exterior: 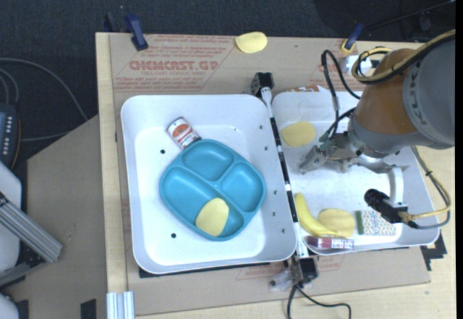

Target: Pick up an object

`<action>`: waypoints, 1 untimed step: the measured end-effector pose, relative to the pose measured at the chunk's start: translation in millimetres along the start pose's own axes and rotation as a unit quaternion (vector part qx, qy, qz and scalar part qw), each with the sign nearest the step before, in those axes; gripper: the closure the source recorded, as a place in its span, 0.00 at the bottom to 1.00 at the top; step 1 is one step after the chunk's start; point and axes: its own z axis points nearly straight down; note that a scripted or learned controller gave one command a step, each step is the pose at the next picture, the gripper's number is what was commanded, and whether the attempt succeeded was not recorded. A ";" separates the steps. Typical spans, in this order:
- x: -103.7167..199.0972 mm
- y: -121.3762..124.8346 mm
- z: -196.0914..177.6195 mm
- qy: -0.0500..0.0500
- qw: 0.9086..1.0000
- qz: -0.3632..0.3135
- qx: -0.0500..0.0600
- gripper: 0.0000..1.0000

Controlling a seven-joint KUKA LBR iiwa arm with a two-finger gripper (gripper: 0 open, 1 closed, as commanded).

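My gripper hangs low over the right bin, near its left-middle part, on the grey arm with the orange band. Just up and left of it lies a yellow lemon-shaped object. Toward the bin's front lie a banana, a round yellow object, a small patterned packet and a thin tube. The arm hides much of the right bin's back and right side. I see nothing held at the gripper.
The left bin holds a blue divided plate with a yellow object in its front compartment, and a small red-and-white can behind it. A yellow piece lies on the bench behind the bins. Cables trail beside the arm.
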 end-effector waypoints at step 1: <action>-26.2 -74.5 -7.4 0.000 1.000 0.001 0.000 0.00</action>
